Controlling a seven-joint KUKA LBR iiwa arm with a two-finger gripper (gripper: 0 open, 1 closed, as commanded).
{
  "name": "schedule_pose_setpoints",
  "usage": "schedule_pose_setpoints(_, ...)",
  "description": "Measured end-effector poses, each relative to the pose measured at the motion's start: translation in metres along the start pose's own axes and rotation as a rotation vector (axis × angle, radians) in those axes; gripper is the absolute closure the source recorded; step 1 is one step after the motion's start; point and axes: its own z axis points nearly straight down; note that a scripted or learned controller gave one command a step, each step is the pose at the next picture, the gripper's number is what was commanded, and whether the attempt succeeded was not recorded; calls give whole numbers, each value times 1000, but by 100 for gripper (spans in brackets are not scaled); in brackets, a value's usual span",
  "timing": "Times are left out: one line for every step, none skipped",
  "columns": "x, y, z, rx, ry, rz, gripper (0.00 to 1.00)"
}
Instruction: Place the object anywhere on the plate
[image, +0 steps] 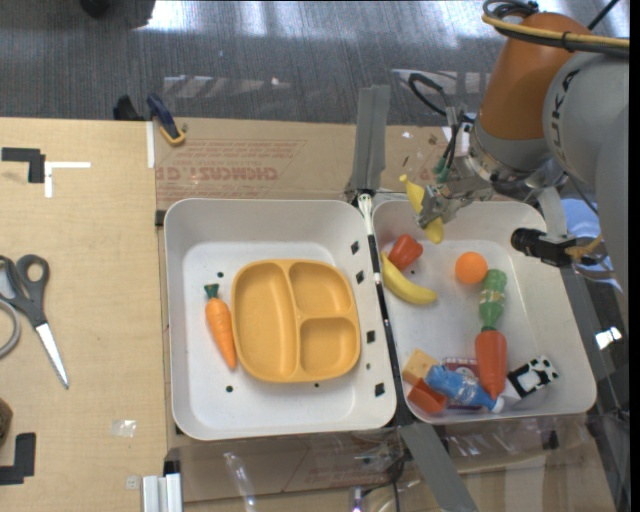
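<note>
My gripper (436, 212) sits at 12 o'clock of the right bin (570, 330), closed on a small yellow object (434, 231) hanging just below. I judge it light, rigid, maybe slick; grip mid-body. Plate (296, 320) lies at 8 o'clock, past the bin walls, with open compartments.

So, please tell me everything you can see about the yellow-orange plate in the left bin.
The plate is a yellow-orange tray, apparently plastic, with rounded corners and a raised rim. Ridges divide it into three compartments: one long one on the left and two smaller ones on the right. All three hold nothing. It lies flat, slightly turned, near the middle of the left bin. A toy carrot lies along its left edge, close to or touching the rim.
</note>
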Motion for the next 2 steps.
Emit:
schedule_pose_setpoints(83,-30,6,-1,1,-117,100)
schedule_pose_setpoints(152,-30,7,1,2,-8,100)
